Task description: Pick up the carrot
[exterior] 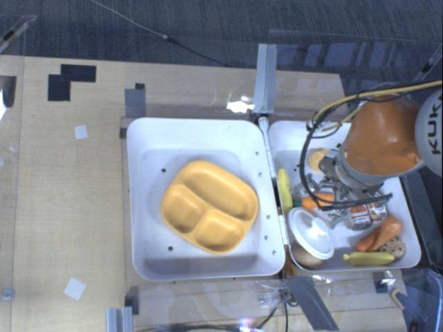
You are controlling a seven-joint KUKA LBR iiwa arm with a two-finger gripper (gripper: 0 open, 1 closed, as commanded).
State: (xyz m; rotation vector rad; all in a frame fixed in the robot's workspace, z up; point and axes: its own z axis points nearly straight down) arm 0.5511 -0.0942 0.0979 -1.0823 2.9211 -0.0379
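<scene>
The arm's orange band (383, 138) hangs low over the right bin (413, 253), its grey wrist dropped into the crowded middle of that bin; the tool (325, 198) sits under the wrist among cables, and whether it is wide or narrow I cannot tell; the carrot (316, 202) shows as a short orange piece just beside the tool, near the bin's left wall, partly hidden by the cables; a yellow-green piece (284, 187) lies along that left wall; a white cup (311, 232) rests just below the carrot, touching or nearly so; a red-and-white can (365, 215), an orange drumstick-shaped toy (379, 234) and a yellow banana (368, 258) crowd the lower right corner, leaving little free floor; the left bin (149, 185) holds a yellow divided tray (210, 205) in its middle, with open white floor all round it; the counter (62, 206) lies bare to the left.
</scene>
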